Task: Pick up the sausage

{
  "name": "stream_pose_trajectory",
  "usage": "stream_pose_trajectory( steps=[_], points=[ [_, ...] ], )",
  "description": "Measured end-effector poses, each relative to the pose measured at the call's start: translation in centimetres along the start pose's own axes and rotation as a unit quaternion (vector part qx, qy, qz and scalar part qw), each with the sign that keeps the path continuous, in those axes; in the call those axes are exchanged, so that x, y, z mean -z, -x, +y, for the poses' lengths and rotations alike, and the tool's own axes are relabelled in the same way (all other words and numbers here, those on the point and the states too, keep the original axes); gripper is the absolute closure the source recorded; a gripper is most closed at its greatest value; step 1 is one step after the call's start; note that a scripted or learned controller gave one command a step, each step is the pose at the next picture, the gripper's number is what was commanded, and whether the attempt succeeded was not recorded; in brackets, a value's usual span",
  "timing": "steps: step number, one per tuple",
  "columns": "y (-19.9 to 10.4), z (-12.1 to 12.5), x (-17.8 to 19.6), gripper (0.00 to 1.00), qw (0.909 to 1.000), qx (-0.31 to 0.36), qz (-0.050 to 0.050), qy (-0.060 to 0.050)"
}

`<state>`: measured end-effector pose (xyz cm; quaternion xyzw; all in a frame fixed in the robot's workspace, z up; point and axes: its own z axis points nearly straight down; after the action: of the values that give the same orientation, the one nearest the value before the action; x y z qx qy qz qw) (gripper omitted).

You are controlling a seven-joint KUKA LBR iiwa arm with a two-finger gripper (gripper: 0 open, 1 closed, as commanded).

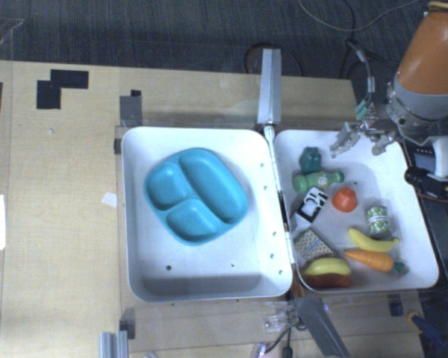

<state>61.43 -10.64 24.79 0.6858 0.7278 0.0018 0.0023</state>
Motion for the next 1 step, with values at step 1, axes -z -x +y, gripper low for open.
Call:
stream_pose_trajectory(
  steps=[1],
  points=[
    [1.63, 3.42, 5.65, 0.0, 0.9888, 0.149, -0.001, 0.002]
  ],
)
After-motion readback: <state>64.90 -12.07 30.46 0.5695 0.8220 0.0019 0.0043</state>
